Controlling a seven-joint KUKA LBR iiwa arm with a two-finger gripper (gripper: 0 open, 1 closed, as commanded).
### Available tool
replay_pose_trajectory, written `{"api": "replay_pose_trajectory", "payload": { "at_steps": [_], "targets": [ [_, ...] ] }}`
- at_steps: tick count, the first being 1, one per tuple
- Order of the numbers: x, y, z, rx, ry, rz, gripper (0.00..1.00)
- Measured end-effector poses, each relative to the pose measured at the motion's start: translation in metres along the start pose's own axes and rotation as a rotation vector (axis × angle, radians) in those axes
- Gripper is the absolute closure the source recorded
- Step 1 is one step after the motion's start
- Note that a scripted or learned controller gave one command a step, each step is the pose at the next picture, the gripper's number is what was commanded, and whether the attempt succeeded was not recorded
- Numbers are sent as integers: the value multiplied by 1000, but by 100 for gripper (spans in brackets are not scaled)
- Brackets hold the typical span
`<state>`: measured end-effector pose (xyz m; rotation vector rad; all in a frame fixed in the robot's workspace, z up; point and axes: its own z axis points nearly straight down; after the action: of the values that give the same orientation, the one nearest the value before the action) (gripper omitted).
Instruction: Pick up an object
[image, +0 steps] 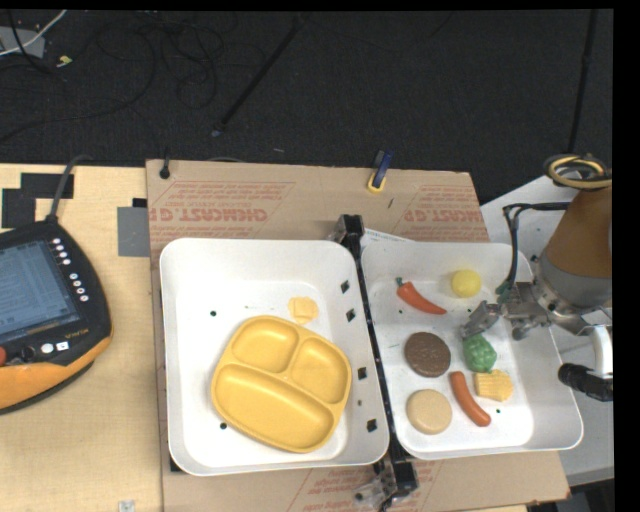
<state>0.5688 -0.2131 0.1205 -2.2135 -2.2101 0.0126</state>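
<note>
You see the arm (580, 250) reaching in from the right over the right bin (540, 432), with its tool (487, 318) low over the bin's middle. The tool's fingers (478, 322) look spread, with nothing visible between them. Just below the tool sits a green toy vegetable (479, 353), close to the fingertips; you cannot tell whether they touch it. To its left lies a brown round disc (427, 354), and below that a tan round disc (429, 411). A red sausage (469, 398) lies slanted beside the tan disc, with a yellow cheese wedge (493, 385) just to its right. Higher in the bin you find a red chili pepper (419, 297) and a yellow ball (465, 283). In the left bin (190, 300) rests a yellow divided plate (281, 382), with a small yellow piece (303, 309) just above it. A teach pendant (45, 310) lies on the tabletop (100, 430) at far left.
</note>
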Motion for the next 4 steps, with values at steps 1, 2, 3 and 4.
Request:
{"api": "replay_pose_trajectory", "payload": {
  "at_steps": [1,2,3,4],
  "targets": [
    [89,24,35,-12,1,-8,0],
    [111,15,34,-10,-1,-3,0],
    [108,15,23,-10,-2,3,100],
    [106,14,13,-8,-1,9,100]
  ]
}}
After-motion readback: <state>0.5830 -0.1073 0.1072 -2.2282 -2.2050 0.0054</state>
